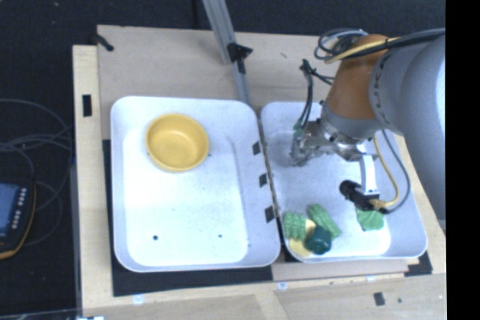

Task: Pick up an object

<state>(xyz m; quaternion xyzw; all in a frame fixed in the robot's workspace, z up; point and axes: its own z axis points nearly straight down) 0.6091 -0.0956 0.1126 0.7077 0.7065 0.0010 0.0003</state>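
Several green toys (313,225) bunched in right bin's (401,232) near corner | hand (301,150) above them, grip unclear | yellow bowl (177,142) in the left bin

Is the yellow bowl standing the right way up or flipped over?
Right way up. The yellow bowl sits in the left bin, and its hollow inside faces the camera, with the rim around it.

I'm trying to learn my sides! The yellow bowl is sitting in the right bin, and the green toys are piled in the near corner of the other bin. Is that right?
Almost. The yellow bowl sits in the left bin, not the right one. The camera view shows it near that bin's far left part. The green toys are indeed piled in the near corner of the other bin, the right one, where the arm reaches in.
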